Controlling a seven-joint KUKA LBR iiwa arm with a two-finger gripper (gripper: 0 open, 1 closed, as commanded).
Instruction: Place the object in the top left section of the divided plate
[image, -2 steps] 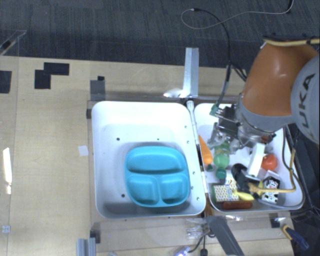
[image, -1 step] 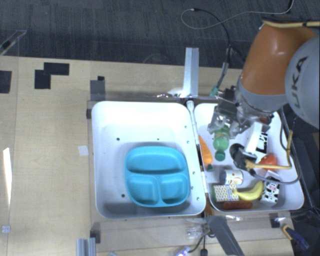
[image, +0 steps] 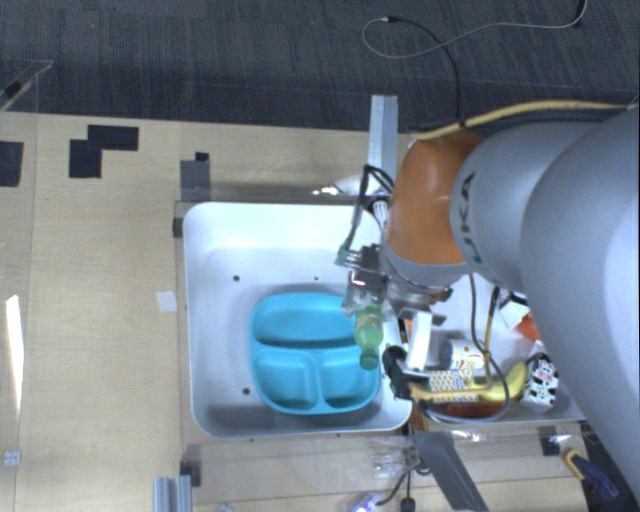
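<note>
Object: a small pale-green item (image: 369, 338), long axis running up-down in the camera view, hanging at the right edge of the divided plate.
Claw: the gripper (image: 367, 318) sits right above the green item; whether it grasps it or stands released cannot be told.
Divided plate: blue (image: 300, 350), one wide section toward the far side, two smaller ones nearer the camera, lying in the left bin (image: 215, 300).
Writing: dark letters on the arm (image: 540, 230) near the orange band, too skewed to read.
Right bin: a banana (image: 505, 385), a patterned packet (image: 450, 380) and a black-and-white spotted thing (image: 541, 380), crowded together.
</note>
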